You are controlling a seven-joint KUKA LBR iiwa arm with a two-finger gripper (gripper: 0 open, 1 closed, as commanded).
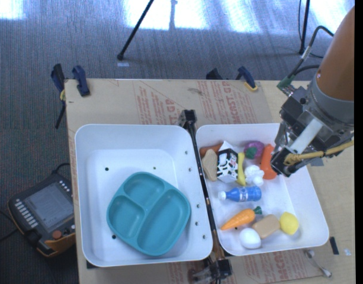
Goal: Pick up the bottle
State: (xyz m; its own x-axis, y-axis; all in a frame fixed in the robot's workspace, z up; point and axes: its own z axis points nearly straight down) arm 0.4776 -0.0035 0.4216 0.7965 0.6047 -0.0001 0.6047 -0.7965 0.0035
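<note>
Clearly the step in hand was the approach, and to my eye the grasp had not yet begun. The blue bottle [241,194] lay on its side near the middle of the right bin [308,203], its white cap pointing toward the divider between the two bins and its body running roughly across the bin. The gripper [286,160] hung above the bin's upper right part, over the orange piece [267,161] by the far wall, so the bottle sat below and to the left of it as the camera saw things, near but apart. Whether the claw was open or closed I could not tell; its tip was dark and seen end-on.

To do this well, I judged the arm should travel left and toward the camera until centred over the bottle's labelled body, then turn the wrist so the claw closed across the narrow width, not along the length. Crowding was the hazard: a banana [241,169] and a small white piece [253,176] lay just above the bottle, the milk carton [228,163] stood beyond those, and a toy carrot [240,218] lay just below. A straight, slow descent would probably keep those neighbours undisturbed. The teal divided plate [148,213] in the left bin [92,158] was well clear of all this.
</note>
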